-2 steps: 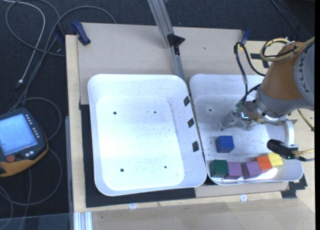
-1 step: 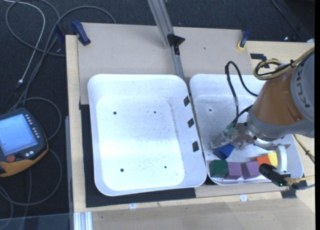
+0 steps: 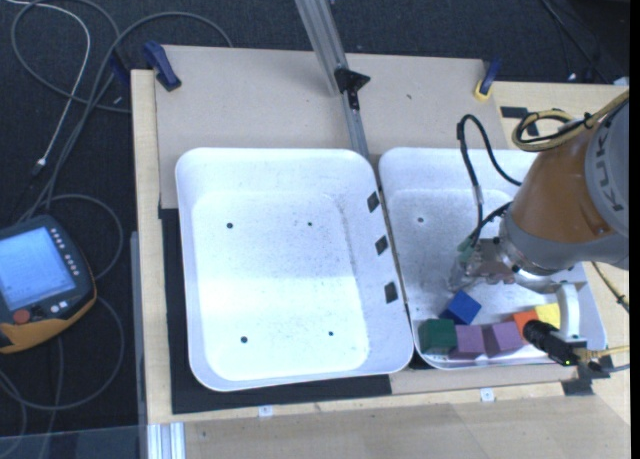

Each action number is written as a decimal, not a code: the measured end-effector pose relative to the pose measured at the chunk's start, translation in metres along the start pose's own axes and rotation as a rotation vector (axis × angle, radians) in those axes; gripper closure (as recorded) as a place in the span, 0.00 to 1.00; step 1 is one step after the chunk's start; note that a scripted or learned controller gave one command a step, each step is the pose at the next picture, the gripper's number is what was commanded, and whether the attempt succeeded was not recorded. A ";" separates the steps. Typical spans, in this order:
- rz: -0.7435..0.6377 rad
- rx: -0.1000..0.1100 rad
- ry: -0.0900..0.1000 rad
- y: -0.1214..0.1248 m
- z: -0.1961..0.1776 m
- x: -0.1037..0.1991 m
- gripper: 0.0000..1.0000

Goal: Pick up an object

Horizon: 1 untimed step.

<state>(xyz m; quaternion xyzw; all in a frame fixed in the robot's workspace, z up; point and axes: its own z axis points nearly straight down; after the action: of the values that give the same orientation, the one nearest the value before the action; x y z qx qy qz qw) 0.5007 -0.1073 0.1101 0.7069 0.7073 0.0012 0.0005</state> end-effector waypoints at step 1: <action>0.001 -0.008 -0.006 0.028 -0.124 -0.052 1.00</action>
<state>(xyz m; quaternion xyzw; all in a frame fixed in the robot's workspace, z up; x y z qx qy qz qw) 0.5284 -0.1595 0.2345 0.7072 0.7070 0.0021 0.0053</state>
